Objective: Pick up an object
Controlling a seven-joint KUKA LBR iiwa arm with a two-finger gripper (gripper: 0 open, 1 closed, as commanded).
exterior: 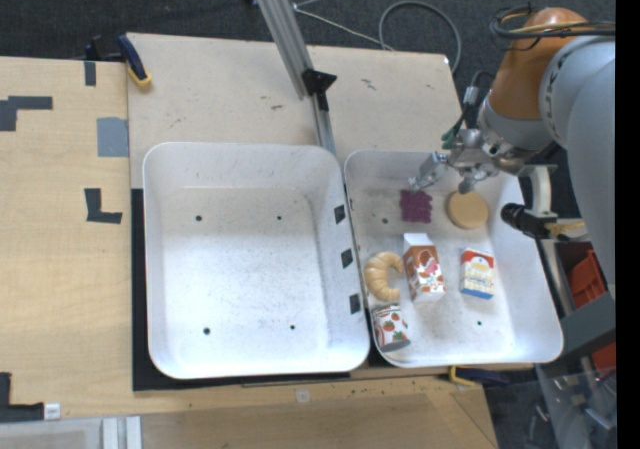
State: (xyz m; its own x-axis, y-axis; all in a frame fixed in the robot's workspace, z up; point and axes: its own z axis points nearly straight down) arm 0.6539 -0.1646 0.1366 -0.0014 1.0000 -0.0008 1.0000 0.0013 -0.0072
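Gripper over right bin's far edge, fingers apart, holding nothing, just above purple grapes, round cookie beside, cartons and croissant nearer

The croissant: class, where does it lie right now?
The croissant lies in the right bin, near its left wall, beside the red-and-white carton and above the small can.

Two white bins sit side by side. The right bin holds six things: one purple bunch just below the jaws, one tan disc beside it, one croissant, and three small cartons, though the lowest one may be a can instead. One arm and one gripper.
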